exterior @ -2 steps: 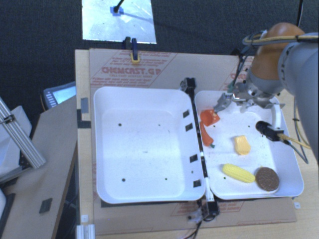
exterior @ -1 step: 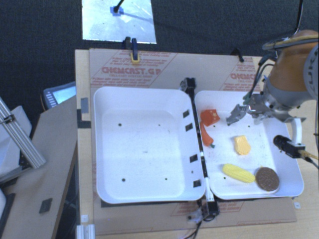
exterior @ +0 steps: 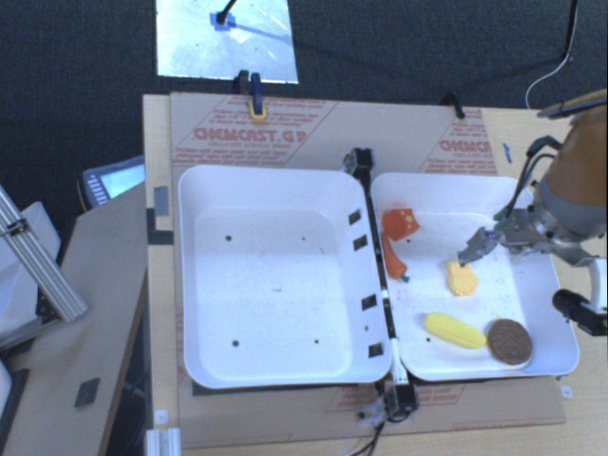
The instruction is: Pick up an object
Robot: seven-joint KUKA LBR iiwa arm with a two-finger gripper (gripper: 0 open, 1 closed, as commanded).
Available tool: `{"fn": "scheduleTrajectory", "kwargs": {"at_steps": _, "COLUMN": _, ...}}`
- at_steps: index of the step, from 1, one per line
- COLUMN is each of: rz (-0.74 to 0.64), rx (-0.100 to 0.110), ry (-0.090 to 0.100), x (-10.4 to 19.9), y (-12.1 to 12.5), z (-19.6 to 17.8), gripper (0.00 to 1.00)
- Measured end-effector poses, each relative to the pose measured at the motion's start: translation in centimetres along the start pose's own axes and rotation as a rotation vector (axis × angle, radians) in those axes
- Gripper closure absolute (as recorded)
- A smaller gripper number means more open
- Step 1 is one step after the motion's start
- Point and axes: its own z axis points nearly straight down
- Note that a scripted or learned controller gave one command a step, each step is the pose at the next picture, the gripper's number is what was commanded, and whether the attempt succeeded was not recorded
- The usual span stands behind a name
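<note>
The right bin [exterior: 532,202] holds several small items. A yellow chunk [exterior: 462,280] lies near its middle. An orange-red piece [exterior: 399,224] with a thin orange strip and a green tip [exterior: 394,262] sits by the bin's left wall. A yellow corn cob [exterior: 455,331] and a brown round disc [exterior: 510,341] lie near the front. My gripper [exterior: 474,249] reaches in from the right and hangs just above and to the right of the yellow chunk. Nothing can be seen held in it.
The left bin [exterior: 275,283] stands beside the right one, with a black clip divider [exterior: 370,264] between them. The arm's grey body and orange band [exterior: 579,169] cover the right bin's far right side. Cardboard [exterior: 285,131] lies under both bins.
</note>
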Motion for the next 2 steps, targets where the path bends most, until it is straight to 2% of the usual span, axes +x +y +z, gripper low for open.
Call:
{"fn": "scheduleTrajectory", "kwargs": {"at_steps": 1, "rz": -0.007, "rx": 0.001, "ry": 0.003, "x": 1.4, "y": 1.2, "z": 8.3, "gripper": 0.00}}
{"fn": "scheduleTrajectory", "kwargs": {"at_steps": 2, "rz": -0.002, "rx": -0.019, "ry": -0.006, "x": -3.7, "y": 2.2, "z": -8.7, "gripper": 0.00}}
